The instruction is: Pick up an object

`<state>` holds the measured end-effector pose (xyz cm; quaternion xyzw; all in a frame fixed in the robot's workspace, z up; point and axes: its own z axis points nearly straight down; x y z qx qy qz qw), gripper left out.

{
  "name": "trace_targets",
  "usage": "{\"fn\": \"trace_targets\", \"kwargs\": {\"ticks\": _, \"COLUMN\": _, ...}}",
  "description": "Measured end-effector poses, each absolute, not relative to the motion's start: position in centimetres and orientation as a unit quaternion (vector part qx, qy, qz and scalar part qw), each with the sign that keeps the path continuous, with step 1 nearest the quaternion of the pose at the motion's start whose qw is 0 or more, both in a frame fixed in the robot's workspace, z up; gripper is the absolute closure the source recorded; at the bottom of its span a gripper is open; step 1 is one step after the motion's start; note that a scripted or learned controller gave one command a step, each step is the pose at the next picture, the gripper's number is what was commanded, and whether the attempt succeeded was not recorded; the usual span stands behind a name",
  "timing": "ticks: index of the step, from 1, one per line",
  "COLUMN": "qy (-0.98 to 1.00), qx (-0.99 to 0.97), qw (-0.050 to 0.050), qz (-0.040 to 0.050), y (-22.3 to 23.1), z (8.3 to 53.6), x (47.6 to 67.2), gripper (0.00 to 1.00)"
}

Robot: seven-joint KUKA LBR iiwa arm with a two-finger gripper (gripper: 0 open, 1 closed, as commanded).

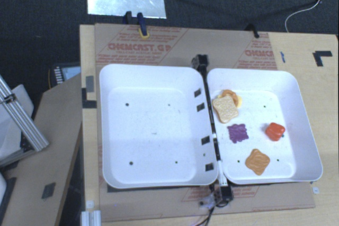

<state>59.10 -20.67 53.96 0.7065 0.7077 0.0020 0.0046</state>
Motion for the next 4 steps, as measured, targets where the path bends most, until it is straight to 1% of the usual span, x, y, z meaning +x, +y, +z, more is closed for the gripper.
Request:
{"fn": "trace_targets", "kwargs": {"ticks": 1, "qy": 0.71, "qx": 0.705, "qw": 0.004, "qz": 0.0016, "y": -20.6, "z": 54.7, "x": 59.2, "gripper": 1.0}}
{"fn": "trace_targets", "kwargs": {"ticks": 2, "qy": 0.71, "qx": 0.704, "qw": -0.002, "qz": 0.0005, "y": -13.1, "z": 53.5, "x": 48.9, "gripper": 1.0}}
{"fn": "trace_targets", "kwargs": {"ticks": 3, "qy": 0.71, "qx": 0.704, "qw": -0.001, "qz": -0.0002, "y": -7.0, "z": 46.2, "x": 48.6, "gripper": 1.0}}
{"fn": "trace_targets", "kwargs": {"ticks": 4, "qy": 0.712, "qx": 0.702, "qw": 0.0, "qz": 0.0023, "y": 4.5, "z": 47.6, "x": 48.7, "gripper": 1.0}}
